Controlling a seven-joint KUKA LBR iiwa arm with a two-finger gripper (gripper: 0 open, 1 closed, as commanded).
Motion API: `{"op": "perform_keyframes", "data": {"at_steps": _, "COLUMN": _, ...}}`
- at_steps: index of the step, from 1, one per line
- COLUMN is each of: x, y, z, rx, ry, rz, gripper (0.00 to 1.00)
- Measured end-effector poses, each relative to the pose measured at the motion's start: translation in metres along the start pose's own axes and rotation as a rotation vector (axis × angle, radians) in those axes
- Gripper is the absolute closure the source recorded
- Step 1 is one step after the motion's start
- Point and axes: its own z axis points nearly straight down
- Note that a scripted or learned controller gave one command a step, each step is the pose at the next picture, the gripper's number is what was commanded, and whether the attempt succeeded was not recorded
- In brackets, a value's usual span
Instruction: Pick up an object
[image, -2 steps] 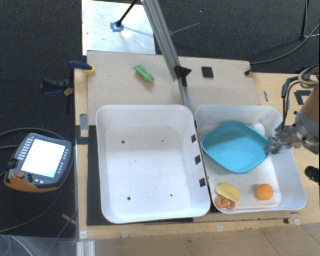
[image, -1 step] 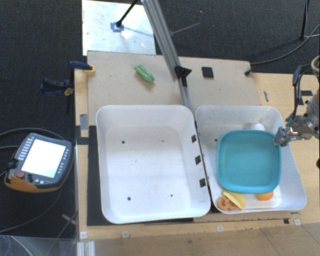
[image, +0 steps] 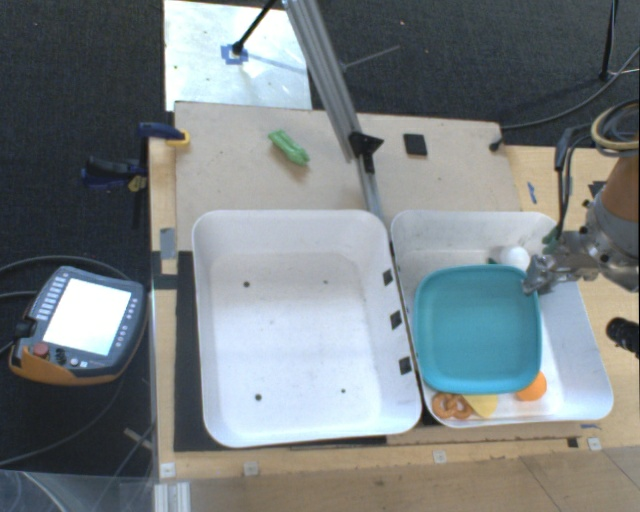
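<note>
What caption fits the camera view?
Gripper at teal tray's edge in the right bin, white ball beside it.

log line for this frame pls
phase: reaching | gripper: at teal plate edge, right bin | white ball: beside it | grasp: unconfirmed

A plate (image: 478, 330) lies in the right bin (image: 585, 345), a ball (image: 515, 257) behind it; the left bin (image: 290, 320) sits alongside

No text, label, brand or number can be read anywhere.
</note>
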Motion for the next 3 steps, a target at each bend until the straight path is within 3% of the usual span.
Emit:
{"op": "perform_keyframes", "data": {"at_steps": 2, "x": 0.085, "y": -0.009, "z": -0.013, "rx": -0.014, "ry": -0.003, "rz": 0.002, "gripper": 1.0}}
{"op": "perform_keyframes", "data": {"at_steps": 3, "x": 0.09, "y": -0.008, "z": -0.011, "rx": -0.013, "ry": -0.004, "rz": 0.008, "gripper": 1.0}}
